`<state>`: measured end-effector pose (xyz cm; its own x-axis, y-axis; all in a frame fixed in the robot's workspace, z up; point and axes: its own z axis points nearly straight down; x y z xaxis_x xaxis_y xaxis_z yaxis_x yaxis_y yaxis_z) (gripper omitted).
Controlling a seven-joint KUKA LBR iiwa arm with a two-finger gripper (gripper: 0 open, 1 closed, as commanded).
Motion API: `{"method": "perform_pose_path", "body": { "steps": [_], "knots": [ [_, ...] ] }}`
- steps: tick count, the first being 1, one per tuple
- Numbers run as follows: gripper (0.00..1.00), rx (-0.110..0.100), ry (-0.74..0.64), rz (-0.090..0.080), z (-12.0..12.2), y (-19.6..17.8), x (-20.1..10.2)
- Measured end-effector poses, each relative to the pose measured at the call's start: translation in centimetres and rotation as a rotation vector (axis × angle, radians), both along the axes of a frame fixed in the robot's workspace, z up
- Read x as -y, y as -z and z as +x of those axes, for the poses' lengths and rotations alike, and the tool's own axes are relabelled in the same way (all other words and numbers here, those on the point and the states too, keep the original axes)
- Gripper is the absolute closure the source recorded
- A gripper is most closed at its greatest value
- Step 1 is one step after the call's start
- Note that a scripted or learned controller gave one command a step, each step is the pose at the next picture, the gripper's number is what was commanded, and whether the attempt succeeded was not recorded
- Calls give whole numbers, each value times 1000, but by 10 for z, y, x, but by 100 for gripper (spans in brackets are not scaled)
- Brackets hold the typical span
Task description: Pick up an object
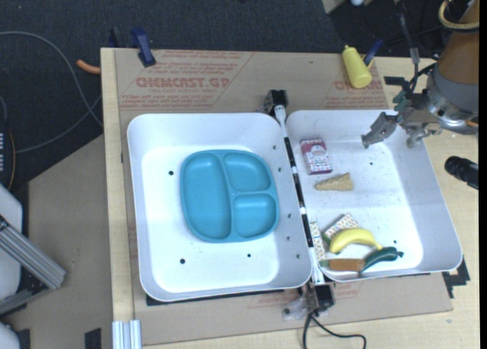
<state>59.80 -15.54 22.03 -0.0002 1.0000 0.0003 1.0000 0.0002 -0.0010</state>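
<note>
Gripper [394,128] hangs open and empty over the right bin's [426,188] far edge. Looks like the approach stage; next it needs to drop onto something, maybe the red box [315,156].

Single fixed camera above the counter [228,74], looking down at a slant, moderately near, left bin [152,150] and right bin [426,195] both framed, arm [456,74] entering from right

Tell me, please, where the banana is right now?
The banana lies in the right bin, at its near left corner, beside a teal tool and below the tan wedge.
</note>
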Motion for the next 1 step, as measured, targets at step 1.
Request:
{"method": "perform_pose_path", "body": {
  "steps": [1],
  "knots": [
    [0, 7, -1, 0, 15, 132, -59]
  ]
}}
